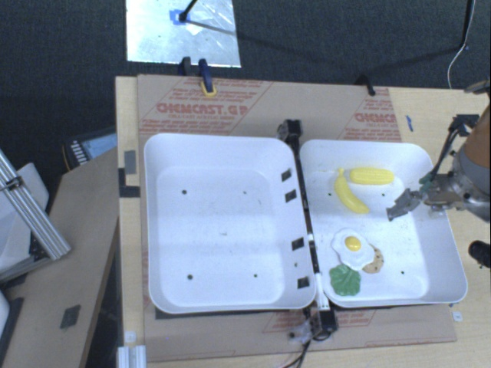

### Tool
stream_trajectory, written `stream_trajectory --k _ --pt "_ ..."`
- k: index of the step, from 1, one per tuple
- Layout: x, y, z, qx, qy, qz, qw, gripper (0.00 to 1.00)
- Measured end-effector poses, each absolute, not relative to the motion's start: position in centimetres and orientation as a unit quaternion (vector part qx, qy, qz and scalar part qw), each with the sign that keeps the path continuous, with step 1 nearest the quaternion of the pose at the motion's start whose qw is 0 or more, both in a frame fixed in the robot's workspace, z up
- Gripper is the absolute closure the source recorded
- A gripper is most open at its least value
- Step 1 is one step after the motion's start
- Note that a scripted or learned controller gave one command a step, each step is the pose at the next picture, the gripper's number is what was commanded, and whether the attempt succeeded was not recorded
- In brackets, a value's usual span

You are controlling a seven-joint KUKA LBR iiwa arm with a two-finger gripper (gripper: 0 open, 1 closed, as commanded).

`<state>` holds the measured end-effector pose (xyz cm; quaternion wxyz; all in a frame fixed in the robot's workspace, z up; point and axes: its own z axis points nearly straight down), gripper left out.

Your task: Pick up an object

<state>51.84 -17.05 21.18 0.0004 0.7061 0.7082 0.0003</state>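
Right now nothing's picked yet — the gripper (400, 206) hangs over the right bin (441, 278), can't tell its state from here. Banana (350, 196) and corn cob (371, 177) lie just left of it; fried egg (354, 248), cookie (374, 262), green leaf (345, 280) nearer the front — grasp and lift remain.

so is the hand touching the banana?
Apart. The camera view shows bare white bin floor between the hand and the banana, which lies to its left.
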Motion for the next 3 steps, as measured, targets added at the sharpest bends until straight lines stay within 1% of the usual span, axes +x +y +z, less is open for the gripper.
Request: stream_trajectory --k 1,2,3 --pt "51.9 -17.1 22.3 0.705 0.709 0.0012 0.001 1.0" --pt "52.8 -11.2 24.7 0.703 0.711 0.0024 0.001 1.0" --pt "57.4 -1.6 28.9 0.702 0.712 0.0038 0.002 1.0"
